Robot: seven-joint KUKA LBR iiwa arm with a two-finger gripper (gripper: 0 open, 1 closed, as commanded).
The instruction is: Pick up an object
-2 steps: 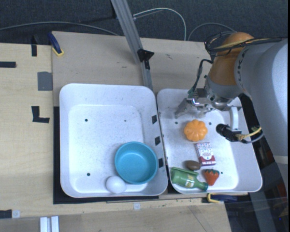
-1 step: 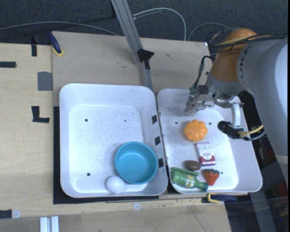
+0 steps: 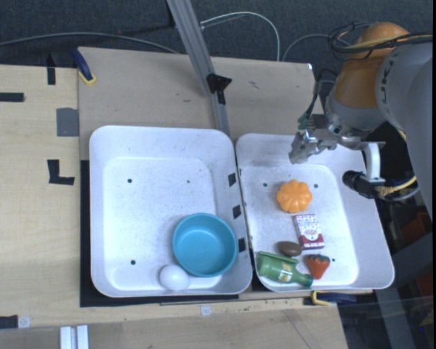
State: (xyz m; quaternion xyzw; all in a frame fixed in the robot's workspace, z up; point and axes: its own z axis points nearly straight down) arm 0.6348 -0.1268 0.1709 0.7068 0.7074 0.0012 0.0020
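My gripper (image 3: 303,151) hangs over the far rim of the right bin (image 3: 363,217), above and a little beyond the orange pumpkin (image 3: 294,195). Nothing shows between its fingers. Nearer the front of that bin lie a small red and white carton (image 3: 309,230), a brown oval piece (image 3: 290,249), a green bottle (image 3: 282,269) on its side and a red strawberry (image 3: 317,265). In the left bin (image 3: 131,166) a blue bowl (image 3: 203,243) stands at the front right, with a white ball (image 3: 174,276) touching its near left side.
A grey metal pole (image 3: 196,46) slants across the bench behind the bins, ending in a black clamp (image 3: 218,83) near the left bin's far right corner. Cables loop on the dark floor beyond. Black tape marks lie on the wooden bench at left.
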